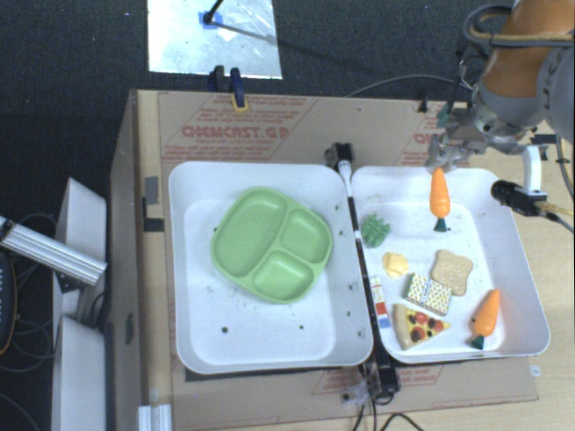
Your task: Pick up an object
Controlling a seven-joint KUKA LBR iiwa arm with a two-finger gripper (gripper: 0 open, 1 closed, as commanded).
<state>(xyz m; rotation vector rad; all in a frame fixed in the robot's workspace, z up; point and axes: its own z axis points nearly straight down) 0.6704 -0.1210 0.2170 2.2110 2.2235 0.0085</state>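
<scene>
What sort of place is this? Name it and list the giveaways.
Probably a robotics lab test bench, not a kitchen: a grey-and-orange robot arm over two white bins, toy food such as a plastic carrot, and a green divided plate on a cardboard-covered bench.

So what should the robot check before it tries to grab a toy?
1. Gripper over a toy: ok, it sits just above the upright carrot.
2. Carrot held yet: cannot tell; its top meets the gripper.
3. Room around that carrot: ok, nearest neighbour is the broccoli, well apart.
4. Other toys undisturbed: ok, toast, pizza slice and second carrot lie in the right bin.
5. Green plate out of the way: ok, left bin.
</scene>
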